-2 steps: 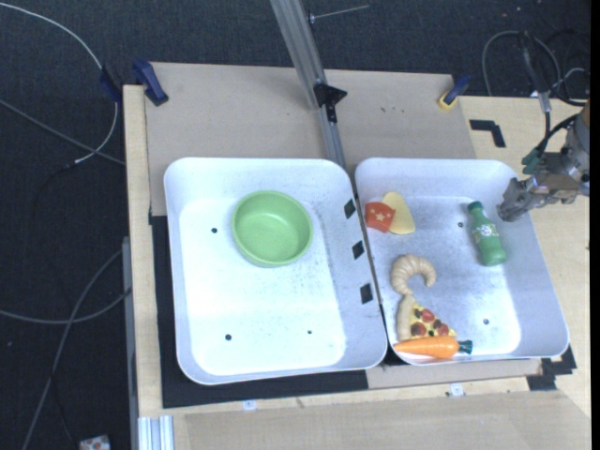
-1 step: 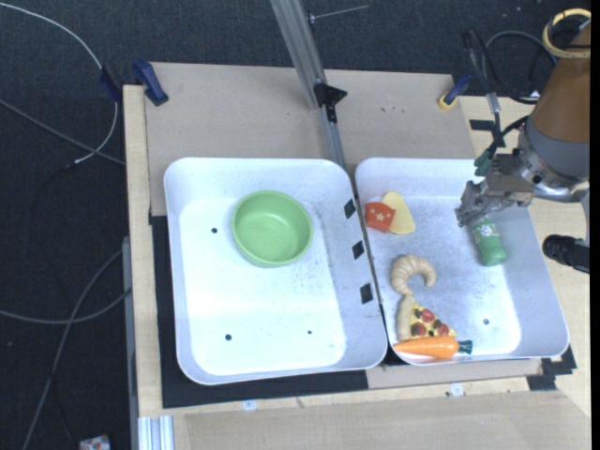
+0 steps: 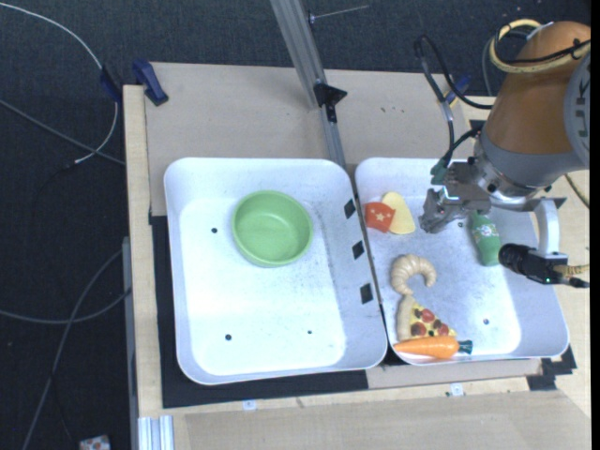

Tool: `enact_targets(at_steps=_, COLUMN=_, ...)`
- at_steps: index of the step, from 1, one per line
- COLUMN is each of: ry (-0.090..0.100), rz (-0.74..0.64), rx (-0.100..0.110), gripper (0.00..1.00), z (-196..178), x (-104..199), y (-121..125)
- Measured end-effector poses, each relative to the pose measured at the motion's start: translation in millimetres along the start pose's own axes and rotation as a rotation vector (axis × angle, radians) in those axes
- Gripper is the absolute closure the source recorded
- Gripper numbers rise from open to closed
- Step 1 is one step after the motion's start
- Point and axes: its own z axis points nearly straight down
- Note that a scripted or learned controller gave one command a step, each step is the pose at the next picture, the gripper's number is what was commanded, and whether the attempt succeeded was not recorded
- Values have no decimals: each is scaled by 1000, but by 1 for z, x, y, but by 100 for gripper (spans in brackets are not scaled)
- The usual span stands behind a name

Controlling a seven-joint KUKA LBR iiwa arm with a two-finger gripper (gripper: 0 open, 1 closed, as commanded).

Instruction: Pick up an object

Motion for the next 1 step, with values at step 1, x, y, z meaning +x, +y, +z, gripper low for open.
enact_targets(at_steps=1, ry=0, rz=0, rx=3, gripper=100, z=11, x=57, y=-2)
